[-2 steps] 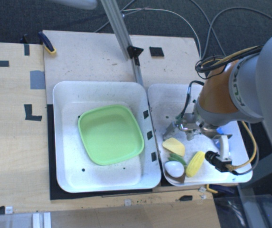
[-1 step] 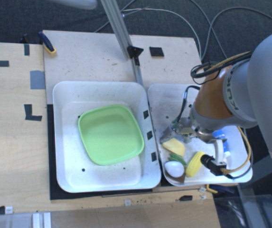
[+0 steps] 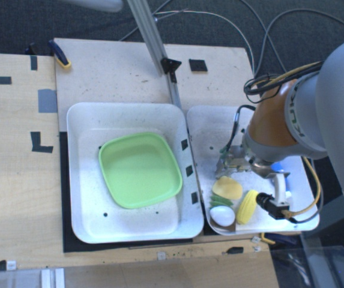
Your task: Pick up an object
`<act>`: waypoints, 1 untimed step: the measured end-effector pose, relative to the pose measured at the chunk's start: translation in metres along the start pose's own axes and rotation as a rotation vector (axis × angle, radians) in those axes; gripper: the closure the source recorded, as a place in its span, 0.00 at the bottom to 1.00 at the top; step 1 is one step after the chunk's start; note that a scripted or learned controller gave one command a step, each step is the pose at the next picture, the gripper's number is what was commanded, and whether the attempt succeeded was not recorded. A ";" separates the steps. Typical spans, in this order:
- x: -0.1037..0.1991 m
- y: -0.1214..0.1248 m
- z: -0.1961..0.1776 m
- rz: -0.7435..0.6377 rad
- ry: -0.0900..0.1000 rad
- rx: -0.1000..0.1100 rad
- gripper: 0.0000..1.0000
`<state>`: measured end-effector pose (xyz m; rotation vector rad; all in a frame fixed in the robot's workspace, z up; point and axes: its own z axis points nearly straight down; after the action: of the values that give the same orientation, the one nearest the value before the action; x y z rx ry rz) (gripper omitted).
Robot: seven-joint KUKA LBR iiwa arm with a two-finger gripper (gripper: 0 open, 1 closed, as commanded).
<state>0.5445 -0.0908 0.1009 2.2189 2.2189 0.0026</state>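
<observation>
In the right bin (image 3: 205, 131), near its front edge, lies a cluster of small objects: a pale yellow rounded piece (image 3: 227, 188), a yellow corn-like piece (image 3: 247, 206), a white egg-shaped object (image 3: 223, 216) and a bit of green (image 3: 220, 201) between them. My gripper (image 3: 227, 162) hangs low over the bin, just behind the pale yellow piece, under the orange band (image 3: 269, 123) of the arm. From this angle its fingertips are hard to make out, and nothing shows between them.
The left bin (image 3: 81, 221) holds a light green square plate (image 3: 140, 169). A slanted metal pole (image 3: 153, 41) crosses behind the bins. Cables (image 3: 220, 11) loop at the back right, and one runs along the right bin's front corner. The wooden bench (image 3: 9, 161) spreads to the left.
</observation>
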 end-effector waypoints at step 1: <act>-0.003 0.006 -0.043 0.000 0.001 0.001 1.00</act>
<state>0.5500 -0.0935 0.1441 2.2196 2.2203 0.0028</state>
